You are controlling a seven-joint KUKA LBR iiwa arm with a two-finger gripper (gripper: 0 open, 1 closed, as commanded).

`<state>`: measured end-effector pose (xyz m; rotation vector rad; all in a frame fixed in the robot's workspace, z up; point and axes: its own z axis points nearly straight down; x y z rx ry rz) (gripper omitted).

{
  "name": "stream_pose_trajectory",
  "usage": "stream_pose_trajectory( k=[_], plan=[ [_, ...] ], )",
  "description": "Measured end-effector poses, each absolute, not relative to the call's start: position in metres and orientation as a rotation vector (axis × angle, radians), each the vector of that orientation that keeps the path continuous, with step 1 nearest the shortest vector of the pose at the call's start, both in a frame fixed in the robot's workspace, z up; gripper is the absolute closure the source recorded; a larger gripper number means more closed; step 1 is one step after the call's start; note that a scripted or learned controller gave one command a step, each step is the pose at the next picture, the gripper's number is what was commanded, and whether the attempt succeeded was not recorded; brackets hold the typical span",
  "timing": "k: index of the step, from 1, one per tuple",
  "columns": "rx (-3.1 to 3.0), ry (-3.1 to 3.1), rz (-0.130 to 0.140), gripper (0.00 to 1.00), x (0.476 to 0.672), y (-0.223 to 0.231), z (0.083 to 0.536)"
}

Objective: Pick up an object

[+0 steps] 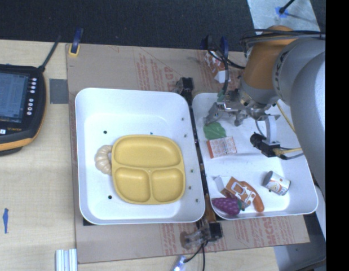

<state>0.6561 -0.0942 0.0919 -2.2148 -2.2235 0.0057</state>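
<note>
My gripper (233, 112) hangs over the far end of the right bin (301, 208), below the orange band of the arm. Just in front of it and to its left lies a small green object (215, 130), with a red-and-white packet (222, 147) beside that. Nearer the front of this bin are a silver can (275, 183), an orange packaged item (243, 192) and a purple bunch of grapes (226, 206). I see nothing held in the gripper.
The left bin (89, 112) holds a yellow divided plate (147, 168) with a pale tan object (102, 158) against its left side. A teach pendant (13, 106) lies at the far left of the bench. The arm's grey body (306, 95) covers the right bin's right side.
</note>
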Motion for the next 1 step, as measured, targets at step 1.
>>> stream_pose_trajectory(
  k=[1],
  plan=[
    [-2.217,-2.224,0.003,0.0,0.6563,-0.102,0.092]
  ],
)
